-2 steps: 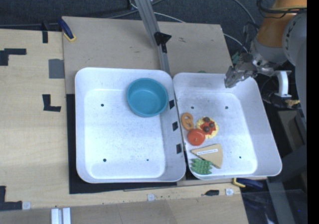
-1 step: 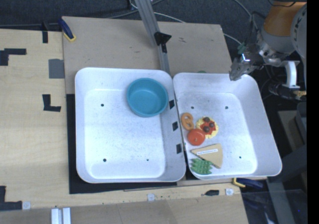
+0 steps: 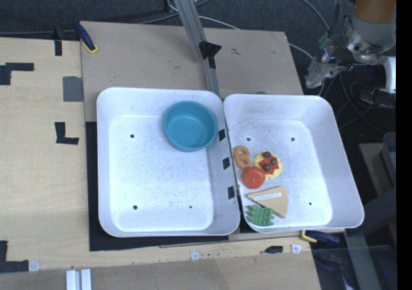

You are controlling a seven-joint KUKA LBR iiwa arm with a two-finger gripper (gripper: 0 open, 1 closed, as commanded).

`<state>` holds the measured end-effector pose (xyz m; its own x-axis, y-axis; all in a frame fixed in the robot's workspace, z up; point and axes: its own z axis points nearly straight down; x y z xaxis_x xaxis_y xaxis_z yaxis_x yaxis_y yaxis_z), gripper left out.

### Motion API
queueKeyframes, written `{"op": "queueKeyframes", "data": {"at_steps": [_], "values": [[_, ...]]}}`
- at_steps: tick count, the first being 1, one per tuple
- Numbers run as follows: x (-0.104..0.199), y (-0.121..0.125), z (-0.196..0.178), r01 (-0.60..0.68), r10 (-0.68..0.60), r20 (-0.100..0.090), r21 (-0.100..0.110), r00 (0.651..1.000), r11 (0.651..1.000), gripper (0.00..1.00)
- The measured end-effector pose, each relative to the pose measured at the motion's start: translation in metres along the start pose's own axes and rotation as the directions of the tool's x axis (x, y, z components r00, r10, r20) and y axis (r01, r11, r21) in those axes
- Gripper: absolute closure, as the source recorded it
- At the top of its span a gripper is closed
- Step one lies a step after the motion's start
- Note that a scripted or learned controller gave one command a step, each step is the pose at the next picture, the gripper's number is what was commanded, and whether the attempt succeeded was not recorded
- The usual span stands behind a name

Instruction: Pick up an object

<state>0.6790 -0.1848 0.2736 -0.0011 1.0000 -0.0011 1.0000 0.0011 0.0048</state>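
A blue bowl [image 3: 190, 125] sits at the back right of the left bin [image 3: 122, 153]. Along the left side of the right bin [image 3: 322, 153] lie a small brown pretzel [image 3: 241, 155], a yellow round piece with dark berries [image 3: 267, 163], a red tomato [image 3: 253, 178], a tan wedge [image 3: 271, 199] and a green leafy piece [image 3: 259, 216]. My gripper [image 3: 317, 76] hangs outside the bins, past the right bin's back right corner, well apart from every object. Nothing shows in it.
A grey metal pole [image 3: 193, 18] slants from the top down to the seam between the bins. Cables [image 3: 302, 5] loop over the dark floor behind the right bin. The wooden bench stretches to the left.
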Motion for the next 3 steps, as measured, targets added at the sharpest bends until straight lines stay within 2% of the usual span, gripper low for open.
{"op": "queueKeyframes", "data": {"at_steps": [1,2,3], "values": [[0.053,-0.012,0.002,0.003,-0.003,-0.002,0.004,1.000,1.000,1.00],[0.097,-0.039,0.002,0.002,-0.002,-0.002,0.004,1.000,1.000,1.00],[0.151,-0.065,0.018,0.003,-0.003,-0.002,0.006,1.000,1.000,1.00]]}}
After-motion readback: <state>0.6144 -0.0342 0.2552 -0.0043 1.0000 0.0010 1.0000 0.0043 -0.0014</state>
